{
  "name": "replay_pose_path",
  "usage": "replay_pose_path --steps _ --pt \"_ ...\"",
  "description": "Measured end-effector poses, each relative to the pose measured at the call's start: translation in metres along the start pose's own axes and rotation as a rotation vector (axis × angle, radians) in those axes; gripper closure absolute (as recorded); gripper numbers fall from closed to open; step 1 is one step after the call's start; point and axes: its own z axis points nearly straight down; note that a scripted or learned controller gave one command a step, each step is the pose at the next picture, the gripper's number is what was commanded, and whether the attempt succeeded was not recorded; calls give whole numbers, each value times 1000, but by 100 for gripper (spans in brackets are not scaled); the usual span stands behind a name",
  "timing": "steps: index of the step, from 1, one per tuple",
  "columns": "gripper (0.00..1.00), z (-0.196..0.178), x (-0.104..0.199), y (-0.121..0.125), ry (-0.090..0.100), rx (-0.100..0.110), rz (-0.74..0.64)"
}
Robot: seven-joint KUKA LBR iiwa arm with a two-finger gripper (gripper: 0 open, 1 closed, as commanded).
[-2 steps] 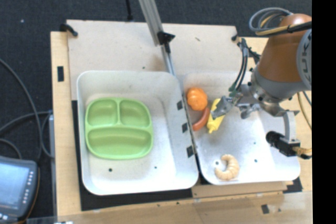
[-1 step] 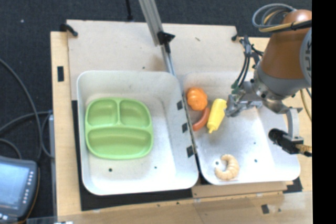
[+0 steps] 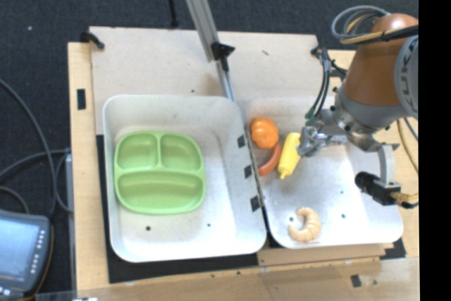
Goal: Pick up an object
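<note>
The claw (image 3: 308,142) sits low in the right white bin (image 3: 366,222), touching the top end of a yellow plastic corn cob (image 3: 289,158); I cannot tell its opening. An orange ball (image 3: 264,132) and reddish sausage (image 3: 269,161) crowd the bin's left wall.

No text, label, brand, number or sign can be read anywhere here: not on the bins, the bench, the arm, or the small screen at the lower left, which is too blurred.
</note>
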Motion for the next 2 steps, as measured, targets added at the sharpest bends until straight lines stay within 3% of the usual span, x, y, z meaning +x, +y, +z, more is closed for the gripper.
replay_pose_path --steps 1,2 --pt "0 -1 0 0 0 -1 1" --pt "100 -11 -2 1 0 -3 -2"
